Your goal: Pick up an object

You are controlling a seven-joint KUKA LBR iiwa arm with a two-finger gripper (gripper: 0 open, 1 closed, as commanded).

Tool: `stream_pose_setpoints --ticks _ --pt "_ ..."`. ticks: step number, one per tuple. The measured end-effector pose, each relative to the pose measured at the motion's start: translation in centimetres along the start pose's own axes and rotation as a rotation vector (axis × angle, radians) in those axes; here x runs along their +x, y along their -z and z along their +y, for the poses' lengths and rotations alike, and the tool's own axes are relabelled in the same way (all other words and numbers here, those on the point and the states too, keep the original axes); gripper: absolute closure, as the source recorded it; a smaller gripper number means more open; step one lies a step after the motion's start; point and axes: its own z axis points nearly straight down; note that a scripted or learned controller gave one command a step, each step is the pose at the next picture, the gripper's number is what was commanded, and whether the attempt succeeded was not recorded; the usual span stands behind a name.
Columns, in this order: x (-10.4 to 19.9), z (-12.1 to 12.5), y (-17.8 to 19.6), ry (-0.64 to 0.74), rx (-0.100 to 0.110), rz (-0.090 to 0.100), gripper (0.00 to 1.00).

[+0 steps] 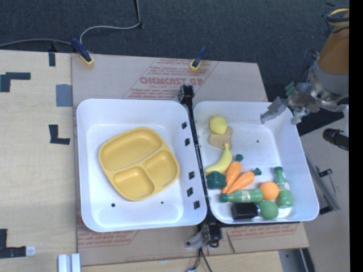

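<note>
The right bin [295,146] holds several toy foods: a lemon [218,123], a tan bread piece [220,139], a banana [222,161], two carrots [239,176], a green bottle [243,196], an orange [270,190], a black block [245,210] and a green ball [269,209]. My gripper [283,114] hangs over the bin's far right corner, up and to the right of the lemon. Its fingers stand apart with nothing between them.
A yellow divided plate [139,162] lies in the left bin [91,152]. A black divider with clips [193,152] runs between the bins. Two yellow-and-blue clamps [83,52] hold the cardboard sheet at the back. The foods crowd the right bin's near half.
</note>
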Motion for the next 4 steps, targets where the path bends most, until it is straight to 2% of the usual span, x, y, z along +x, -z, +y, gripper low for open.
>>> stream_pose_setpoints --ticks 1,2,3,4 --pt "7.5 1.9 -3.8 0.001 0.001 0.001 0.0" --pt "10.6 1.4 -9.1 0.0 0.002 0.001 0.0" --pt "10.0 5.6 -14.8 0.002 -0.002 0.0 0.0" --pt "12.7 3.3 -4.8 0.001 -0.002 0.0 0.0"
